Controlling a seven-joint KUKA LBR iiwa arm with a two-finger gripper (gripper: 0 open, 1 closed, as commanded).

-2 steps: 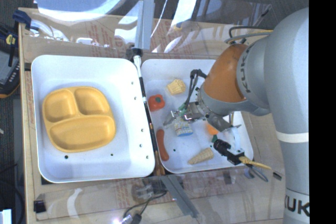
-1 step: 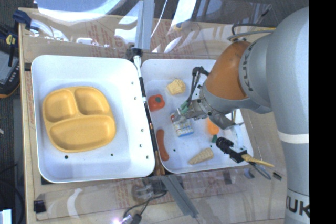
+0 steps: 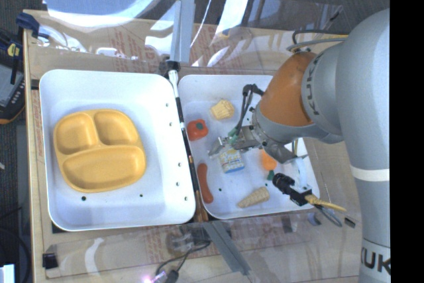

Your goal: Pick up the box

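Box (image 3: 231, 160), small and pale with blue print, lay on the floor of the right bin (image 3: 218, 205), directly under the gripper (image 3: 228, 146); whether the gripper gripped it I could not tell, for the wrist hid the tips; the grey arm (image 3: 358, 96) with its orange band (image 3: 288, 96) reached in from three o'clock. Around the box lay a tomato (image 3: 197, 130) at ten o'clock, a yellow corn piece (image 3: 222, 109) at twelve, a red sausage (image 3: 205, 183) at seven, a cone (image 3: 254, 197) at five; the left bin (image 3: 50, 86) held a yellow divided plate (image 3: 99, 150).
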